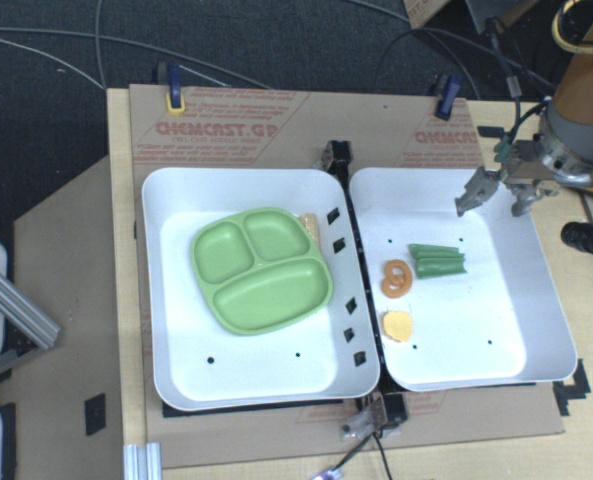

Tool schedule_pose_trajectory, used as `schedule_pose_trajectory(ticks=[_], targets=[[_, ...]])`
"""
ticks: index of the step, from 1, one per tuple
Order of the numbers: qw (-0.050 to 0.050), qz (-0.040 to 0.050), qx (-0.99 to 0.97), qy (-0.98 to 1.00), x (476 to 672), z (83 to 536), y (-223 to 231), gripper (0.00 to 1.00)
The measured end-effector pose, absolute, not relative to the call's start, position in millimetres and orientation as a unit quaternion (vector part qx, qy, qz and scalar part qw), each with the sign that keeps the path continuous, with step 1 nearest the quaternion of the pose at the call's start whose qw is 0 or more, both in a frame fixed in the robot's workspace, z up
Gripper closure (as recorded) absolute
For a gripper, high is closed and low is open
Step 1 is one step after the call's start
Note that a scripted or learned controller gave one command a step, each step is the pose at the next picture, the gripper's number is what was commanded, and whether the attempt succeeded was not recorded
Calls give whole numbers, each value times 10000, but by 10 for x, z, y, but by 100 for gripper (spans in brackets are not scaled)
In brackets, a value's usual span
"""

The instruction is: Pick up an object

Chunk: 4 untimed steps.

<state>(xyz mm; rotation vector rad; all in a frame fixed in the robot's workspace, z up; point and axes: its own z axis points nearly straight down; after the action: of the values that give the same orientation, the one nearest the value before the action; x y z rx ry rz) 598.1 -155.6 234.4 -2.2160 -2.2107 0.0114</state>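
We see the end effector [498,194] spread open and holding nothing, poised over the right bin's [536,298] far edge; green bundle [437,261], orange ring [397,279], yellow piece [398,325] lie apart, easing single grasps.

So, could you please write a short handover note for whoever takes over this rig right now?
Gripper: jaws open, holding nothing, over the right bin's far right corner.
Right bin: green bundle, orange ring, yellow piece, all lying apart from the gripper.
Left bin: green divided tray.
Done: nothing picked up yet.
Left: descend on one object, close, lift.
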Motion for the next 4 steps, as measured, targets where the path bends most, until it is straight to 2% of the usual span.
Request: schedule_pose_trajectory(ticks=[1, 4], targets=[[5, 1, -7070, -7072, 6006, 2412, -1554, 0], [30, 12, -7073, -7069, 5789, 981, -1643, 0]])
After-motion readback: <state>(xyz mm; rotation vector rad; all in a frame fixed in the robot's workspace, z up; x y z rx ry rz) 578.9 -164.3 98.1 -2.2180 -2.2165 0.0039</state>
